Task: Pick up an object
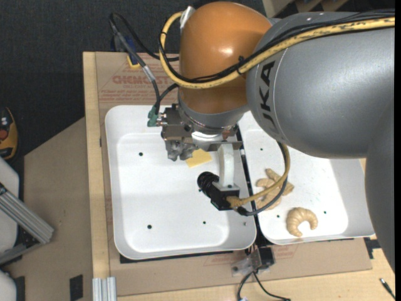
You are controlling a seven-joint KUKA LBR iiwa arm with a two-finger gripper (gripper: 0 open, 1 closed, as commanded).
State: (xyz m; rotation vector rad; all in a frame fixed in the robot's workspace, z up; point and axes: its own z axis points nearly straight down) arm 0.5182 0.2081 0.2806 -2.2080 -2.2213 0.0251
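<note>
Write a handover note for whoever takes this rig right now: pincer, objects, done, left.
Pincer: low over the left bin, near its upper middle; the wrist hides whether it is open or shut.
Objects: a pale yellow wedge lies in the left bin just right of the pincer, partly under the wrist. A croissant-shaped piece and a tan claw-like piece lie in the right bin.
Done: arm brought down over the left bin.
Left: no grasp confirmed, nothing seen lifted. The wedge looks like the likely target; verify a hold before raising.
</note>
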